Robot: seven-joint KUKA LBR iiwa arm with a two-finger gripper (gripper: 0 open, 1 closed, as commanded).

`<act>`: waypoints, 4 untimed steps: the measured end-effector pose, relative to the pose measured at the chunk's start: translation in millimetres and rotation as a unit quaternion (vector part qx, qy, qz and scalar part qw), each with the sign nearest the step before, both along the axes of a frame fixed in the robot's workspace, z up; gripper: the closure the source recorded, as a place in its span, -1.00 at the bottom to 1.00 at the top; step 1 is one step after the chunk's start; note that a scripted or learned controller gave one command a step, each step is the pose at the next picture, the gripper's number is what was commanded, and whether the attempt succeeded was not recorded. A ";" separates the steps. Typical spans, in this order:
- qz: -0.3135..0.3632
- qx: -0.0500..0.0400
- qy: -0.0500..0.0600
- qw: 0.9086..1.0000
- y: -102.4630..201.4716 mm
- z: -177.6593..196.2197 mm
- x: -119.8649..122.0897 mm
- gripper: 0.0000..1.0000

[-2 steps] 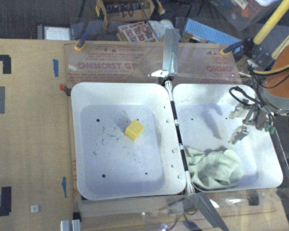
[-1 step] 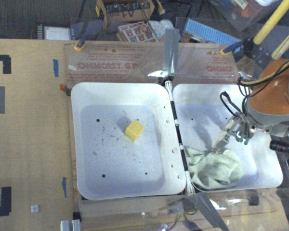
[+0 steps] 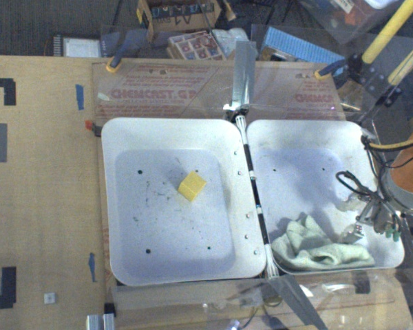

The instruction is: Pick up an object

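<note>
Camera view from above: two white bins are seen side by side on the surface [image 3: 41, 184]. A small yellow block [image 3: 192, 185] lies near the middle of the left bin [image 3: 117, 143], well apart from its walls. A crumpled pale green cloth [image 3: 316, 246] is bunched in the lower part of the right bin [image 3: 296, 143]. The gripper [image 3: 361, 227] is seen at the right edge of the frame, low over the right bin, just beside the cloth's right end. Whether the jaws are open or closed cannot be told.
</note>
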State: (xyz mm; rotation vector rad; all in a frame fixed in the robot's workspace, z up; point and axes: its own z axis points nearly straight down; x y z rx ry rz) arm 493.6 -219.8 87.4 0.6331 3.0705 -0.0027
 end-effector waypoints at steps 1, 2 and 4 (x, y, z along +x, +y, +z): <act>0.193 0.000 0.000 0.981 -4.1 97.8 3.3 -1.00; 0.340 -0.002 0.000 0.941 -4.2 199.2 -4.1 -1.00; 0.493 -0.002 -0.001 0.870 -3.6 105.8 9.3 1.00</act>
